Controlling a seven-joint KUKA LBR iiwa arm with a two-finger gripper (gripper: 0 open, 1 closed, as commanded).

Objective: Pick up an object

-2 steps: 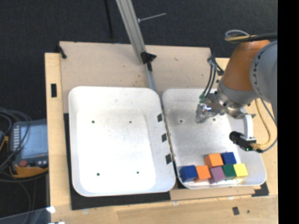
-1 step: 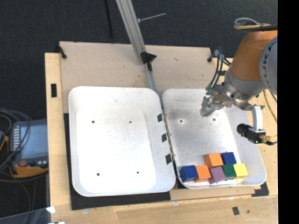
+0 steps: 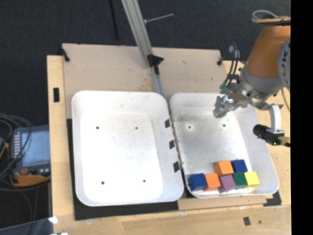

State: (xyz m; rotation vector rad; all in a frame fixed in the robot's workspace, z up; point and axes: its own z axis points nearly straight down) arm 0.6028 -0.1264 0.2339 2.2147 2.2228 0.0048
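Note:
Several small cubes lie clustered at the near edge of the right bin [image 3: 195,111]: a blue cube [image 3: 197,180], two orange cubes [image 3: 212,180] [image 3: 224,167], a purple cube [image 3: 227,182], a green cube [image 3: 239,179], a yellow cube [image 3: 251,178] and a second blue cube [image 3: 239,166]. My gripper [image 3: 220,109] hangs over the far part of the right bin, well away from the cubes, with nothing seen between its fingers.
The left bin [image 3: 80,131] stands beside the right one, with small clips along the shared edge. A slanted metal pole [image 3: 139,28] rises behind the bins. A pendant with cables [image 3: 29,153] lies off the bench at left.

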